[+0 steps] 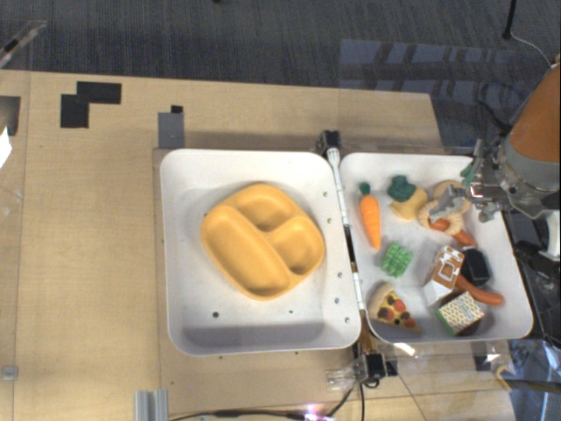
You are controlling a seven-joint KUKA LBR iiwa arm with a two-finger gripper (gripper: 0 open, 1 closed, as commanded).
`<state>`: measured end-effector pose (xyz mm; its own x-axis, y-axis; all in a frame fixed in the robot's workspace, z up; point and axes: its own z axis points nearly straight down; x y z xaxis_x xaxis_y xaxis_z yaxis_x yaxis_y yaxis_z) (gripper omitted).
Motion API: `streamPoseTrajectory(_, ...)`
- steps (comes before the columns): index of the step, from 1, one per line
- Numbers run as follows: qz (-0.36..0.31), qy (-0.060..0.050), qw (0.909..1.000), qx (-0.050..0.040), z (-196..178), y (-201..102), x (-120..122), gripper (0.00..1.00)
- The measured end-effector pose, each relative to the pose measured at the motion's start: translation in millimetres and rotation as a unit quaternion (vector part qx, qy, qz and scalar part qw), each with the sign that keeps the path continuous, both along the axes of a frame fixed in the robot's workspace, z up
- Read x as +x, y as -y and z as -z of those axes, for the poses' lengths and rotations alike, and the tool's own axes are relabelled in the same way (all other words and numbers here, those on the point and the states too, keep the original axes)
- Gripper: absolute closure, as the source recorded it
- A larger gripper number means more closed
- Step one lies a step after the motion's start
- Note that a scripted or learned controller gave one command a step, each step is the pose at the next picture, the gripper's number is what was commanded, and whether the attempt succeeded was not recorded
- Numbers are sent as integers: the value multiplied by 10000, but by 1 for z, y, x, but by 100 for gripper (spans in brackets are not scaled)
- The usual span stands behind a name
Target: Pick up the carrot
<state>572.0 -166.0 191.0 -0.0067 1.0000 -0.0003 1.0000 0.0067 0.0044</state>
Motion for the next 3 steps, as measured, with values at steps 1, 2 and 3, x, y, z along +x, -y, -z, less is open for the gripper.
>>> streamPoseTrajectory(1,786,-53,9969,28,95,-69,19,0)
streamPoseTrajectory(2,3094,14,9509,19,104,-83,45,0)
streamPoseTrajectory(3,4804,1,8770,27,105,-85,65,0)
